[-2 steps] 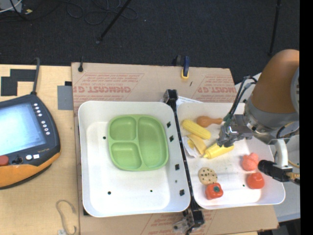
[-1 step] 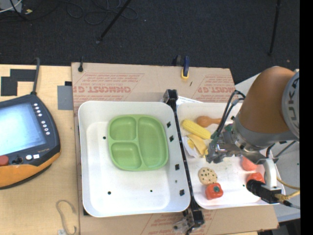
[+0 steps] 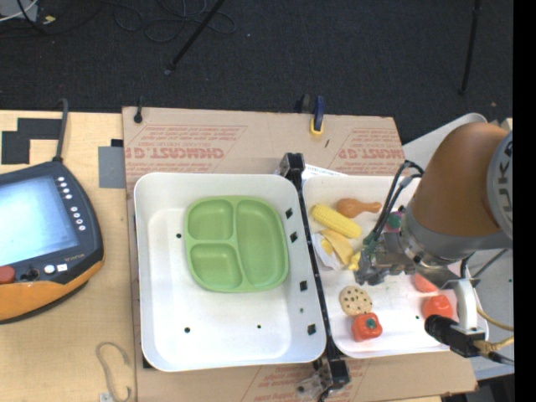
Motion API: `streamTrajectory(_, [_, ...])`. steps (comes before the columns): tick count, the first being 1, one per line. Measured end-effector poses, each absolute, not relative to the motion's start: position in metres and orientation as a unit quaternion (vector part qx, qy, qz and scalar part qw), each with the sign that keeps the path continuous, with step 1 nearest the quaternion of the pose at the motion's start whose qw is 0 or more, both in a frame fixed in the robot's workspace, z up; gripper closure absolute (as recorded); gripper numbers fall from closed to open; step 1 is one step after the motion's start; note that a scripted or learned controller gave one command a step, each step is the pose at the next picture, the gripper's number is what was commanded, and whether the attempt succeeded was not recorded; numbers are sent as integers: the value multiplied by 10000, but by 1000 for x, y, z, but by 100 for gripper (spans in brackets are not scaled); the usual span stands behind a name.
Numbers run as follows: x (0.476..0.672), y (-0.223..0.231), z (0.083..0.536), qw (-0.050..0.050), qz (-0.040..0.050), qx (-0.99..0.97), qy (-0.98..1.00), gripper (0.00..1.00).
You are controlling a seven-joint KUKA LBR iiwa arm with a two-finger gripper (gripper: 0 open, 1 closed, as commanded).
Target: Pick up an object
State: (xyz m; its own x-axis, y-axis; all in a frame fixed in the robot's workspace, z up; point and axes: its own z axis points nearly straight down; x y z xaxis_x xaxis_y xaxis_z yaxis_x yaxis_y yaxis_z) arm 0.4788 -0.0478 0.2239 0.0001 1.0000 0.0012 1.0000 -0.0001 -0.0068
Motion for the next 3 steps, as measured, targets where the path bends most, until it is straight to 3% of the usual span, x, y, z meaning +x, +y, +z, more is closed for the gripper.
streamTrajectory(3, [486,-35,235,18,10,-7069,-7073,100])
